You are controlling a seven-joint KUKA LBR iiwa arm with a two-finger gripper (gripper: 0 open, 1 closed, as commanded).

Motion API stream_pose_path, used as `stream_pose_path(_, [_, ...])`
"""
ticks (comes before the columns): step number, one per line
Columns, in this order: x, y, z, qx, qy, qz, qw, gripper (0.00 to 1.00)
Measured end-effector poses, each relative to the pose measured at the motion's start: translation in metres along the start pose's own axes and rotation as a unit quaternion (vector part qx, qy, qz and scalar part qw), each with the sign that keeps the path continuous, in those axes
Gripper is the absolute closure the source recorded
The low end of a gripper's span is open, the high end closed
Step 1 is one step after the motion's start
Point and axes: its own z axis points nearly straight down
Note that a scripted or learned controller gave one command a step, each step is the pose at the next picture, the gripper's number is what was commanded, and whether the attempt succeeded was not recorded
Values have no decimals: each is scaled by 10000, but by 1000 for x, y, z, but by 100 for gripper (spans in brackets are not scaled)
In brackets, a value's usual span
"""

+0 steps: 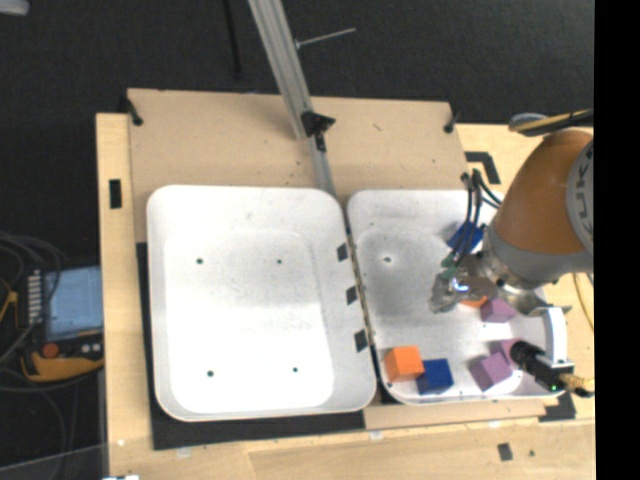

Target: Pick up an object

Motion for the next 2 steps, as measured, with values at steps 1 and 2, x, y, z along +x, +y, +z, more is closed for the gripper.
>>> stream_pose_path(1, [8,3,-59,-7,-2,-4,10000,100])
stream_pose_path(2, [8,4,-69,22,6,-12,10000,100])
